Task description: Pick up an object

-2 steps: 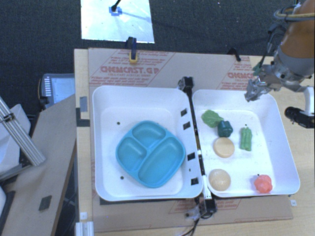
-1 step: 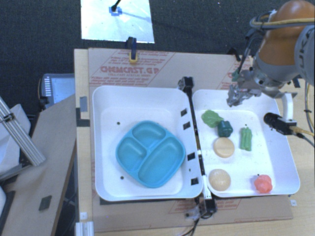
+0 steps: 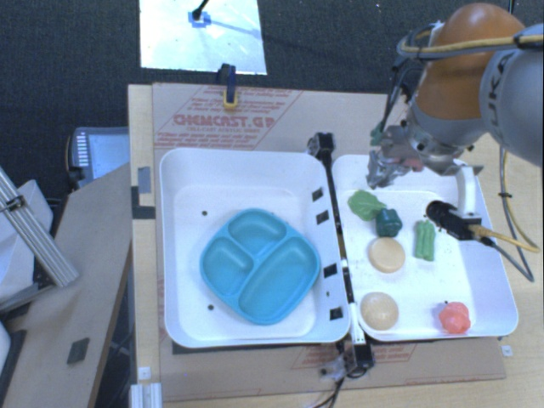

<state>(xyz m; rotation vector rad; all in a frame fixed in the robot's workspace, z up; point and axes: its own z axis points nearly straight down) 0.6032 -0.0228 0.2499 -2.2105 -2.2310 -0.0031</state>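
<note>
Nearest the camera, at the front of the right-hand bin [image 3: 501, 308], lie a lumpy pink-red piece [image 3: 455, 317] and a smooth, pale tan round [image 3: 379, 310], well apart from each other. Both look like small moulded toy foods with a matte finish.

A little farther back sits a second pale round [image 3: 387, 254], flat and biscuit-like. Just beside it is a ribbed green stick [image 3: 424, 239], long and narrow. Behind these are a dark teal block [image 3: 388, 222], chunky and squarish, touching a soft-looking light green leaf shape [image 3: 365, 204].

The left bin [image 3: 183, 185] is white, shallow, glossy plastic. It holds a blue divided plate [image 3: 259, 264] with three hollows and rounded corners.

Farthest back, the claw [image 3: 384, 170] hangs over the rear of the right bin, just behind the green leaf shape. Whether it is spread or pressed together cannot be told from this slanted view. Nothing is visibly held.

The step in hand appears to be the approach before a grasp. The leaf and teal block lie closest beneath the claw, but they touch, so a descent there risks nudging both. A cleaner pick would centre on one piece. The ribbed stick suits a grip across its narrow width, while the smooth rounds may slip.
</note>
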